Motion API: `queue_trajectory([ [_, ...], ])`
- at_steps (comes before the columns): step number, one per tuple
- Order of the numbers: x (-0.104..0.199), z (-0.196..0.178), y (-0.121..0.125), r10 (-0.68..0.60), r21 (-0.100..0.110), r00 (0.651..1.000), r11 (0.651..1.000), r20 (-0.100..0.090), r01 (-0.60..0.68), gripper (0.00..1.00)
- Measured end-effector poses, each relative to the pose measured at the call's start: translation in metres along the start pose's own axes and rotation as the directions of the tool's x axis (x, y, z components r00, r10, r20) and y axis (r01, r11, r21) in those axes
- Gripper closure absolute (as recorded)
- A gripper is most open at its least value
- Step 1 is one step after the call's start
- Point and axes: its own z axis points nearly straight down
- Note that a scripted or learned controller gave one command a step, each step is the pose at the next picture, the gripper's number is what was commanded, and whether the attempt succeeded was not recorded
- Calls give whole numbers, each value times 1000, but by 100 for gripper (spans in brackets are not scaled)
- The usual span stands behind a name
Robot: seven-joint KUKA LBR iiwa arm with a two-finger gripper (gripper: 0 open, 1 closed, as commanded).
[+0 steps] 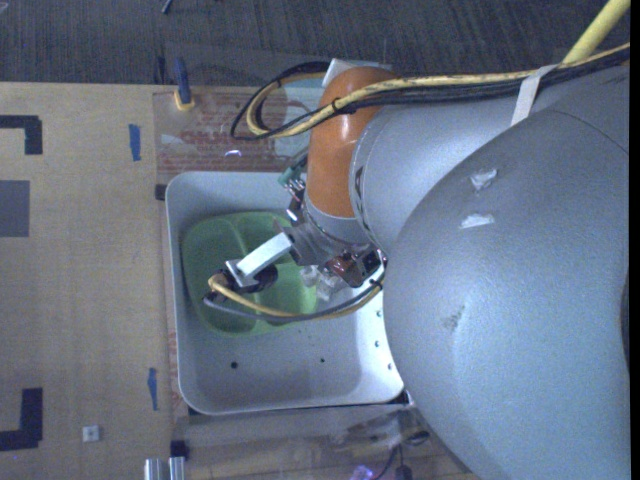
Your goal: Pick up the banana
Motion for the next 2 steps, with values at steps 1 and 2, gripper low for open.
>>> queue_trajectory([
  [1,1,-3,-57,-355,-1,935,935,1,355,100],
  [2,-8,-38,-62,-374,-4,927,927,-1,374,100],
])
